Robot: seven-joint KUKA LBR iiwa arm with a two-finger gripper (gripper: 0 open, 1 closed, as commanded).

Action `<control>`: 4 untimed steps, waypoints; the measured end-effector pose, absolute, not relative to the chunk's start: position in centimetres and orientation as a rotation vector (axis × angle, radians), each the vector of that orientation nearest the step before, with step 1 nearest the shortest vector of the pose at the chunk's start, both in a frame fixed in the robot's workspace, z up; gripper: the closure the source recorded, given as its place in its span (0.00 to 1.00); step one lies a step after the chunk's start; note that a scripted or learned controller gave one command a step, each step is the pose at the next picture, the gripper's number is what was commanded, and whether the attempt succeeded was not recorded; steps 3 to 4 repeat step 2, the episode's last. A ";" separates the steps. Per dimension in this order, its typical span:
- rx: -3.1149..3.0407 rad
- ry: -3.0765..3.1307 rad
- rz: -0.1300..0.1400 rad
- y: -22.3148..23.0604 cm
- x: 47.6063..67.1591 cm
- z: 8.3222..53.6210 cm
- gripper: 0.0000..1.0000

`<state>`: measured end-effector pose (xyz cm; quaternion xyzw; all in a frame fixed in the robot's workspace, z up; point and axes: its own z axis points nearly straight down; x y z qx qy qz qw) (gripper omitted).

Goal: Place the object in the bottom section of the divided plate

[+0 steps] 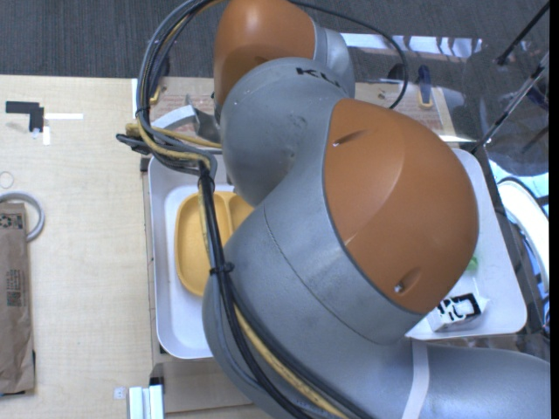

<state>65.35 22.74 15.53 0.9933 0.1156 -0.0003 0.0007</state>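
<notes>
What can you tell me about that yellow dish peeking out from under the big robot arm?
The yellow plate looks like smooth, glossy plastic with rounded corners and a raised rim. It lies flat in the white bin, near that bin's left wall. Only its left part is visible; the grey arm covers the rest, and a black cable crosses in front of it. Its dividers and contents are hidden.

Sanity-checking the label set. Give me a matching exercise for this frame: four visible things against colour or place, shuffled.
Things:
1. divided plate
2. arm joint cover
3. cable bundle
4. brown paper bag

Colour or place:
A. black, running along the arm and across the plate
B. yellow, in the white bin, partly hidden by the arm
C. at the view's left edge, on the wooden bench top
D. orange, domed, on the grey arm

Pairs: 1-B, 2-D, 3-A, 4-C
</notes>
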 end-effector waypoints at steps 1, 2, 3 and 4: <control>3.125 0.317 -0.003 22.7 65.2 15.2 1.00; 3.128 0.319 0.025 23.0 65.7 11.3 1.00; 3.128 0.319 0.025 23.0 65.7 11.3 1.00; 3.128 0.319 0.025 23.0 65.7 11.3 1.00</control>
